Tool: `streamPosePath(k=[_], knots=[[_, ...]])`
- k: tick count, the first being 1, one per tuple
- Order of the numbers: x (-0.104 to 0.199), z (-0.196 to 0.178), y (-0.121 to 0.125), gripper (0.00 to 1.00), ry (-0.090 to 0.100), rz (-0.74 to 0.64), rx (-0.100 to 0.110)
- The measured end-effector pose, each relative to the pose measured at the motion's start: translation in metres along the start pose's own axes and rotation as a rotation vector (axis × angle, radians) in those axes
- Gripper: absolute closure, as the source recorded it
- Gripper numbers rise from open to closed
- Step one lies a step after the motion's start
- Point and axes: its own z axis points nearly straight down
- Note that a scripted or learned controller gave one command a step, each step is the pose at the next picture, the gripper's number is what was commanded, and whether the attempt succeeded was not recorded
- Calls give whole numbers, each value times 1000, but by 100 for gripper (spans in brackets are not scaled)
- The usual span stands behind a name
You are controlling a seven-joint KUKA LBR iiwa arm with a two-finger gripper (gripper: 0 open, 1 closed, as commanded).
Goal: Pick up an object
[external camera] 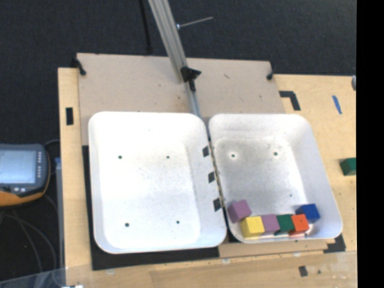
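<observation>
Several small blocks lie along the near edge of the right bin (264, 125). A purple block (239, 209) sits a little apart at the left. Beside it come a yellow block (253, 225), a second purple block (270, 223), a green block (284, 222), an orange block (299, 223) and a blue block (308, 212) at the right. They are packed close together against the bin's near wall.
The left bin (150, 179) adjoins the right one, joined by black clips. A slanted metal pole (171, 41) rises from the back. A grey handheld pendant (23, 168) lies at the far left. A green object (348, 166) sits on the bench at the right.
</observation>
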Motion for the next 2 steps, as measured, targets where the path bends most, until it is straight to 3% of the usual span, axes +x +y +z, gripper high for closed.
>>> streamPosePath(k=[1, 2], knots=[[-3, 1, 54, 0, 0, -1, 0], [7, 75, 127, 0, 4, -2, 9]])
